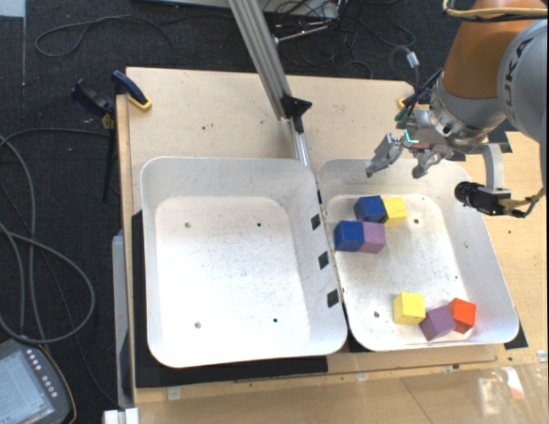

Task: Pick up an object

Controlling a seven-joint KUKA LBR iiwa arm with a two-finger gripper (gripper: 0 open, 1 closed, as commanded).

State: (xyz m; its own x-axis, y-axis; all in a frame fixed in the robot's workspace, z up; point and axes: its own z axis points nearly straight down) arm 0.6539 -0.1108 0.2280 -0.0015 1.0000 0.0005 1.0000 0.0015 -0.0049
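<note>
While the arm [495, 51] reaches in from the right of the camera view, its gripper [402, 159] hangs above the far edge of the right bin [486, 272], fingers spread apart with nothing between them. Both fingers [383, 157] point down and toward the bench's left side, clear of every block.

Inside the right bin, two clusters are noted. Near the far end, a blue block [370, 208] touches a yellow block [395, 210]; just in front of them a second blue block [348, 235] sits against a purple block [374, 236]. At the near end, a second yellow block [408, 307] lies just beside a second purple block [437, 321], which touches an orange block [464, 314] close to the bin's near right corner. All seven blocks rest on the bin floor.

The left bin [159, 254] stands alongside, its rim meeting the right bin's. A metal pole [261, 42] slants across the bench [212, 113] from the far side. A blue and yellow clamp [131, 90] grips the bench's far left corner.
</note>
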